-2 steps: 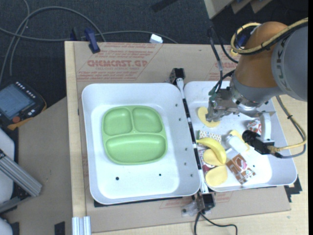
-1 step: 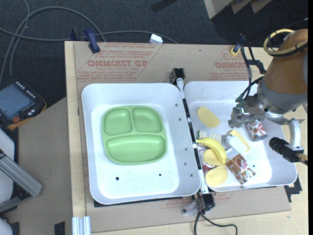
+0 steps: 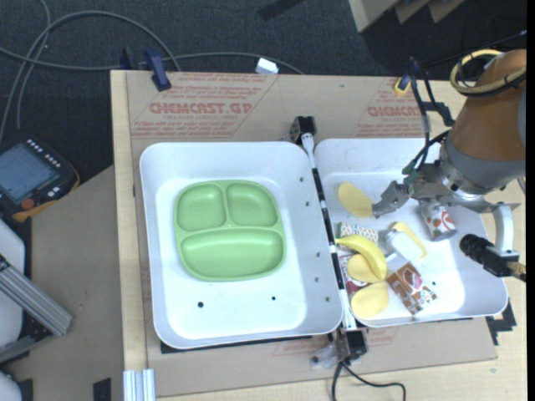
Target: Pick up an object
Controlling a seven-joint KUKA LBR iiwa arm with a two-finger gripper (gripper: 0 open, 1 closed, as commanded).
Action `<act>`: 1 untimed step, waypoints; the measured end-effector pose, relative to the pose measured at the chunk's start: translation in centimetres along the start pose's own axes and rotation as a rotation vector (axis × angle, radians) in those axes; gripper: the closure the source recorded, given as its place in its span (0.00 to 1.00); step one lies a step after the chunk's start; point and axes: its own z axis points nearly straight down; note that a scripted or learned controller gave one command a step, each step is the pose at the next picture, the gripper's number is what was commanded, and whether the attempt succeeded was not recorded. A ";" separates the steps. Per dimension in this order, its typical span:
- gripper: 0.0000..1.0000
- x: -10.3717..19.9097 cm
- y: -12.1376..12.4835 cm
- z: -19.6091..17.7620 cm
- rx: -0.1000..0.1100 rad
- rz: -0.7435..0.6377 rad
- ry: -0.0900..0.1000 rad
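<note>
Clearly, the red words "CHEMCAST GP" are printed twice on the brown worktop [image 3: 251, 98], once behind each bin. The smaller lines around them cannot be read. The print on the brown packet [image 3: 411, 287] is also too small to be read.

The hand [image 3: 399, 197] is seen low over the back part of the right bin [image 3: 478, 307], just beside a yellow oval piece [image 3: 354, 197]. Whether it is spread or pressed together cannot be told, and nothing is seen held in it.

The things to be picked are all lying in this right bin. A banana [image 3: 361, 245] is placed near the edge shared with the other bin, and a round yellow piece [image 3: 370, 301] lies in front of it. The brown packet is found beside that piece, and a small red and white cup [image 3: 437, 221] lies near the hand.

The left bin [image 3: 159, 224] is occupied by a green divided plate [image 3: 230, 232]. A blue clamp [image 3: 156, 67] is fixed at the back left corner of the worktop.
</note>
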 end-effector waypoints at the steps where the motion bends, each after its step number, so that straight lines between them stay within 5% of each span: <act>1: 0.00 -5.4 -6.1 0.1 0.000 0.001 -0.001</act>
